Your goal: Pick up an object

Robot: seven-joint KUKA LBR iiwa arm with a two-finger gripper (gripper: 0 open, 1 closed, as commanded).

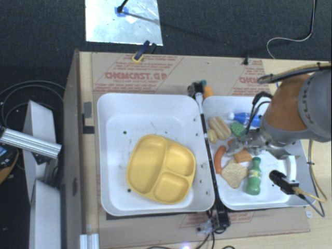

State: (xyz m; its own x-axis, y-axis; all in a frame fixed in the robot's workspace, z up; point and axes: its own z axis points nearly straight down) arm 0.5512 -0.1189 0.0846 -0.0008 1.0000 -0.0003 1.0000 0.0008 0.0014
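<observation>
So, the arm (293, 108) came in over the desk's (155, 74) right edge, with its fingers (249, 141) low in the middle of the right bin (264, 201) among the toy food; couldn't tell if they were open or shut, or had hold of anything. Candidate objects all lay in that bin: bun (219, 127) and orange sausage (220, 158) along its left wall, blue piece (241, 117) and green piece (237, 129) toward the desk's far edge, and orange block (241, 156), cracker (233, 174) and green bottle (253, 176) toward the near edge. Left bin (119, 134) carried a yellow divided tray (161, 167), well apart from the fingers.
</observation>
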